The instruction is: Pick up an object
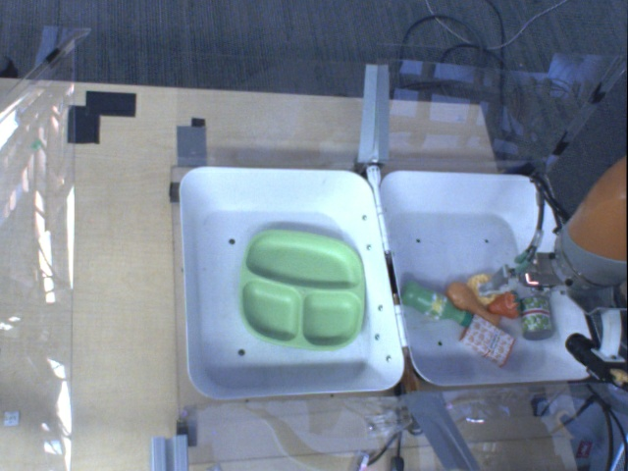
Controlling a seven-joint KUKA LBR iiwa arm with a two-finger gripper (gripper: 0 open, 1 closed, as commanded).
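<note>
Reaching in from the right edge, the arm (599, 226) is sitting low over the right bin (461, 204), orange band uppermost, grey wrist below it. The claw (525, 275) is pointing left and slightly down into the bin's right-hand part, tip near the cluster of items. Can't tell how far it's open or whether it has anything; the tip is too small and cluttered to read.

Items are bunching in the lower middle-right of the right bin:
- green bottle (432, 302), lying flat, long axis running left-right with a slight downward tilt to the right, leftmost of the group
- orange carrot-like piece (469, 298), lying just right of the bottle, touching or nearly so, long axis angled down-right
- small yellow item (479, 283) just above it
- red piece (503, 305) to the right of the orange one
- small can (536, 316), standing upright, green label, directly under the claw
- flat printed packet (488, 341), red-and-white pattern, lying tilted below the cluster

Left bin (280, 283) is holding a green tray (302, 287) with three compartments, lying flat near centre. Both bins are sitting side by side on the wooden tabletop (118, 292).
</note>
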